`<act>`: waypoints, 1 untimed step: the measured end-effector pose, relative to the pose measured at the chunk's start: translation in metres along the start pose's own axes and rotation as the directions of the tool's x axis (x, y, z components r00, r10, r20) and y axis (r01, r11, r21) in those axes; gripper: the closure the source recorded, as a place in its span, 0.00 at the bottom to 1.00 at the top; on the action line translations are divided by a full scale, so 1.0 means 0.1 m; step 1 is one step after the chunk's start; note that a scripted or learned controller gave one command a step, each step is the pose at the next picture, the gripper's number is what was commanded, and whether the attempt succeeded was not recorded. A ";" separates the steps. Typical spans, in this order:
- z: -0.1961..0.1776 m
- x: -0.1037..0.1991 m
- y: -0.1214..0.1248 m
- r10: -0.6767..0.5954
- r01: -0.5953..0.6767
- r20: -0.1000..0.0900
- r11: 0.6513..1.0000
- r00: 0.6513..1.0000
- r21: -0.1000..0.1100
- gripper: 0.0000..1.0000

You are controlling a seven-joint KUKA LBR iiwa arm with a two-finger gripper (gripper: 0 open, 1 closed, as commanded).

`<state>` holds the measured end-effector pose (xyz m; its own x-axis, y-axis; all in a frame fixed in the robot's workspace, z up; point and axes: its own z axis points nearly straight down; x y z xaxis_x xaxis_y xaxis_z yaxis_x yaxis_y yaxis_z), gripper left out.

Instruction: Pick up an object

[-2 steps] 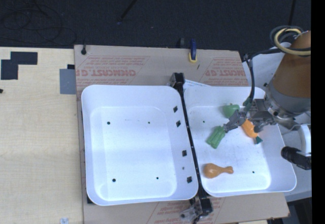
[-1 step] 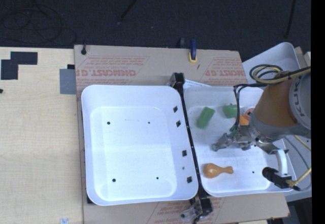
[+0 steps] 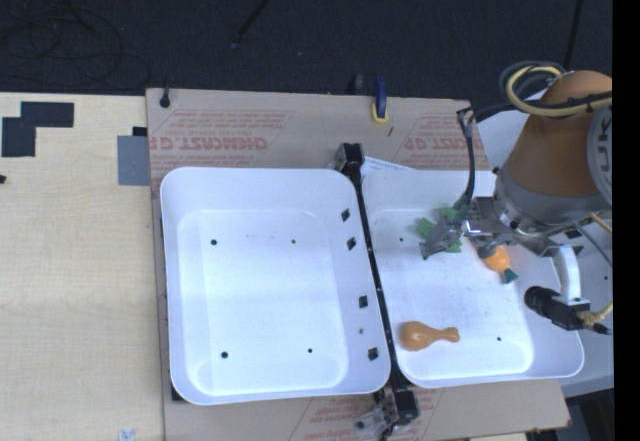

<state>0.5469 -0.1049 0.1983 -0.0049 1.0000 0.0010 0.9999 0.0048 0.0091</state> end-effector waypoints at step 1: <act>-0.90 -0.69 0.34 0.008 -0.008 0.008 1.000 1.000 -0.002 0.00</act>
<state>0.5804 -0.1742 0.2886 0.0033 1.0000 -0.0068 0.9999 -0.0033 0.0108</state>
